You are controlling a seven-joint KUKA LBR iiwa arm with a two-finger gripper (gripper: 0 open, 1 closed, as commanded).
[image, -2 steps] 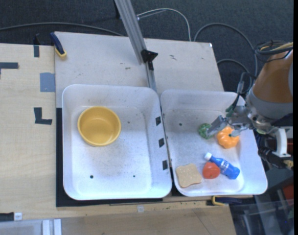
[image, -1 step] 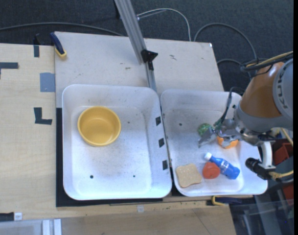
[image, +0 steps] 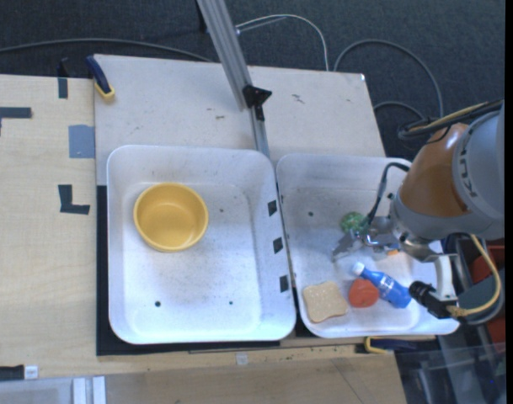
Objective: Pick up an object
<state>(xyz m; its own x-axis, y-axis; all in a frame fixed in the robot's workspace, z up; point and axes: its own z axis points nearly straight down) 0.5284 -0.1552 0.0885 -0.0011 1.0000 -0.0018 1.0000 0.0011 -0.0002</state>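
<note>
In the right bin [image: 323, 183] lie a small green object [image: 352, 221], a blue bottle with a white cap [image: 382, 284], a red object [image: 364, 294] and a tan slice of bread [image: 324, 301]. My gripper [image: 350, 244] hangs low in that bin, just below the green object and above the bottle's white cap. Its metal fingers point left. A yellow bowl [image: 171, 216] sits in the left bin [image: 189, 310], at its upper left.
The grey and orange arm [image: 446, 183] covers the right bin's right side. A metal rod [image: 227, 40] slants down from the top to the gap between the bins. Cables lie on the dark floor behind the bench.
</note>
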